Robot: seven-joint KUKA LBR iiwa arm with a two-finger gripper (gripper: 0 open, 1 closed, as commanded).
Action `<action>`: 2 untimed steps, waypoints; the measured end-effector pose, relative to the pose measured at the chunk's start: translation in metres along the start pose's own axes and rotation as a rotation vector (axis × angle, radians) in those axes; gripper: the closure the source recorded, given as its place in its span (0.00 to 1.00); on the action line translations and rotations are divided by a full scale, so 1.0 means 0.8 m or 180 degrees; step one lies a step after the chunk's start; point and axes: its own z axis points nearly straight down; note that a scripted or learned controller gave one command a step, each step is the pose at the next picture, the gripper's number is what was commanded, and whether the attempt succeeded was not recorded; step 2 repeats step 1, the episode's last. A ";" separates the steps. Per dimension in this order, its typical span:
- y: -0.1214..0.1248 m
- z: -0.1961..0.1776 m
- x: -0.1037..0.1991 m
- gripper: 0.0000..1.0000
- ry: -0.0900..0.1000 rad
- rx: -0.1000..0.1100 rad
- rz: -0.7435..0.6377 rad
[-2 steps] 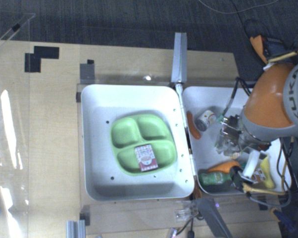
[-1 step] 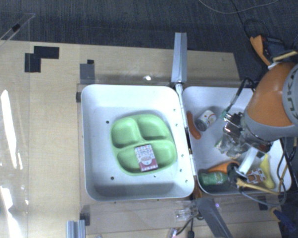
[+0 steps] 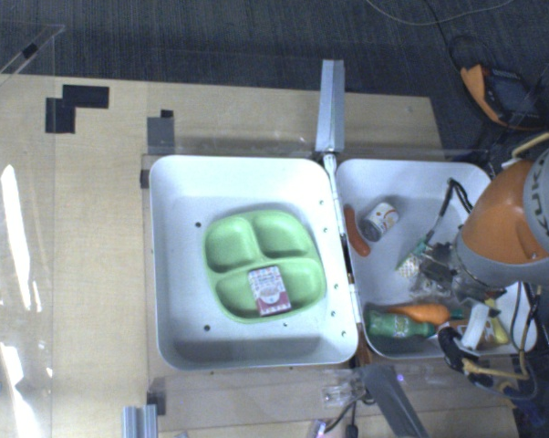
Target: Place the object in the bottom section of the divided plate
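Setting: robotics lab
Evidence: pale wooden bench [image 3: 92, 272], two white bins [image 3: 179, 336], KUKA arm [image 3: 512, 222] at 3 o'clock, cables [image 3: 439, 12] at 1 o'clock

Even, bright overhead light fills the scene. The two white bins [image 3: 247, 185] look nearly blown out, with soft shadows along their inner walls. Pale streaks of glare lie on a clear panel [image 3: 10, 235] at left. The picture is mildly soft and low in resolution; the dark floor [image 3: 211, 16] shows grain.
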 end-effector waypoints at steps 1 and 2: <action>0.000 0.001 -0.001 0.00 -0.0006 -0.0002 0.0004; 0.000 0.001 -0.001 0.00 -0.0006 -0.0002 0.0004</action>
